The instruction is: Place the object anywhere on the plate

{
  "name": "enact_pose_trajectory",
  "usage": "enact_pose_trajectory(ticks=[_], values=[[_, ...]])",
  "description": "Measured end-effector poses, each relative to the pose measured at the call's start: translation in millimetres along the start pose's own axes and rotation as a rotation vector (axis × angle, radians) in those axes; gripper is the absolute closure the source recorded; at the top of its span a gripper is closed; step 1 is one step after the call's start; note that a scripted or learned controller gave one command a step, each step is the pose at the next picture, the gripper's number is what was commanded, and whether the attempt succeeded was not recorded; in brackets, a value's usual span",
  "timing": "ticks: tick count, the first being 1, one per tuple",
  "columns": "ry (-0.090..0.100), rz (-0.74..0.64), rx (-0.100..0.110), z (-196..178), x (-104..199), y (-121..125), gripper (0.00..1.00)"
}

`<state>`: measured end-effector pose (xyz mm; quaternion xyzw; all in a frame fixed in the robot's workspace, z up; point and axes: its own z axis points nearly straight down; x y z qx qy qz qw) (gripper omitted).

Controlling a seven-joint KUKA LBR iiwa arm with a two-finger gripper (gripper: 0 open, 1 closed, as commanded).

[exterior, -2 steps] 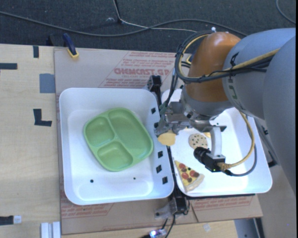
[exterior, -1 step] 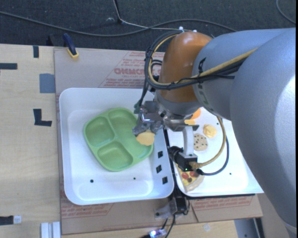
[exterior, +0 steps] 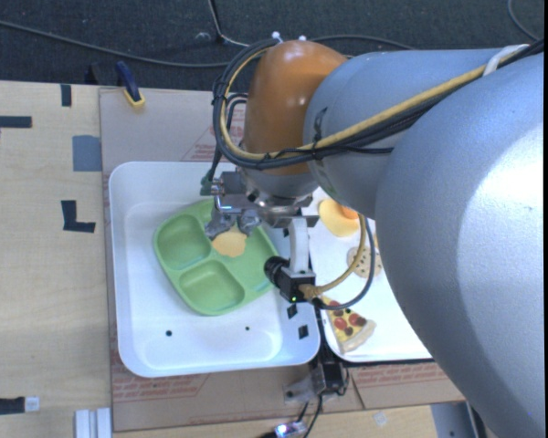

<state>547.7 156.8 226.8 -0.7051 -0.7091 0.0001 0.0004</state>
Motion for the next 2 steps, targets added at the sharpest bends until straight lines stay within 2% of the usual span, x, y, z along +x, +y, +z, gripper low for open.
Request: enact_pose_trajectory(ticks=[1, 2], values=[[-0.002, 0.003, 0.003, 13.2, 19.9, -0.3, 1.0], [-0.003, 0.004, 0.002, 12.5, 19.1, -0.2, 0.0]])
